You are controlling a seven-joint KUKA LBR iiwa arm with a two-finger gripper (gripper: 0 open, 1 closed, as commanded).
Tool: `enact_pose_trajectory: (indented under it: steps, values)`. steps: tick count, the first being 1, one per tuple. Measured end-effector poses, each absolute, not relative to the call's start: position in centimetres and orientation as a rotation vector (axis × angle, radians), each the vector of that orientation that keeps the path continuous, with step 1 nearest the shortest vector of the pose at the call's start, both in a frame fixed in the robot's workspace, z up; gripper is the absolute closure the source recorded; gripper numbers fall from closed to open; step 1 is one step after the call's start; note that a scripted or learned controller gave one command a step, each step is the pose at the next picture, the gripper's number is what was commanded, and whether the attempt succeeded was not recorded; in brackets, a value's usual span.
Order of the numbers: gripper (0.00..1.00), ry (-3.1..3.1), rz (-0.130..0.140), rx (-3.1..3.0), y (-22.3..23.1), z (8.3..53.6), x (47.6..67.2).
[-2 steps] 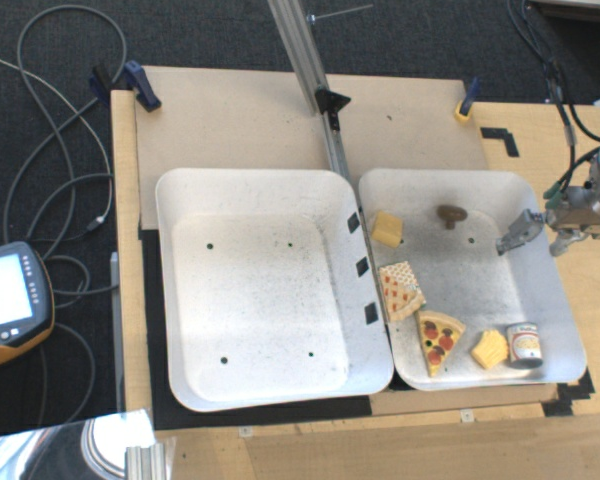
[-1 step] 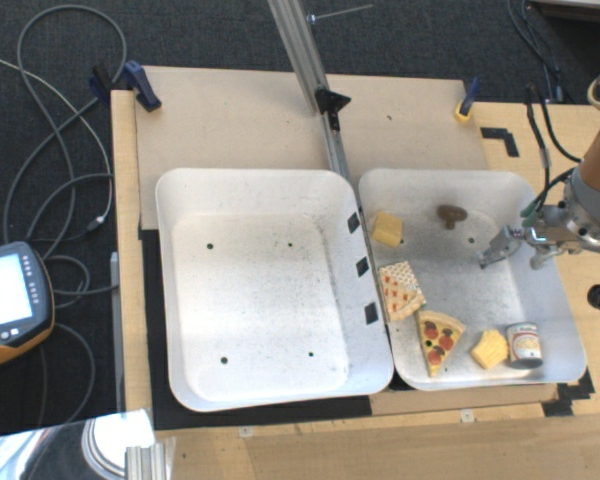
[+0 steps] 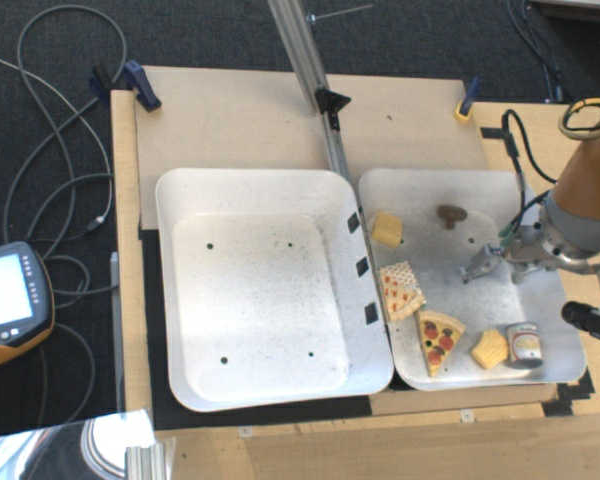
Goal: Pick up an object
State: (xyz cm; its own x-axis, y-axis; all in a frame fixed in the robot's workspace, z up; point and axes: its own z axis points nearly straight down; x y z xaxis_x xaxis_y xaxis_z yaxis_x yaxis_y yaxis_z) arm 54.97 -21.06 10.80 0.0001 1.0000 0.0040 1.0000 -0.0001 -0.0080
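Observation:
The right bin (image 3: 420, 183) holds several small items. A yellow cheese block (image 3: 387, 230) lies near its left wall, with a small brown piece (image 3: 452, 213) further back. A dotted cracker (image 3: 401, 288) and a pizza slice (image 3: 438, 340) lie toward the front left. A yellow wedge (image 3: 490, 348) and a small can (image 3: 525, 345) sit at the front right. My gripper (image 3: 479, 266) hangs low over the bare middle of this bin, right of the cracker and below the brown piece. Nothing shows in it.
The left bin (image 3: 180, 193) stands beside the right one. A slanted metal bar (image 3: 298, 43) runs down to the gap between the bins. Clamps (image 3: 140, 86) hold the board's back corners. Cables and a teach pendant (image 3: 10, 303) lie off the bench's left.

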Motion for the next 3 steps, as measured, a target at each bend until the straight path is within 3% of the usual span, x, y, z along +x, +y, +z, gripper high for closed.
enact_pose_trajectory:
  steps: [1,3]
  values:
    - [1.00,-2.223,-0.003,-2.222,-21.1,12.3,55.2]
    - [1.00,-2.230,-0.005,-2.225,-21.3,24.2,56.1]
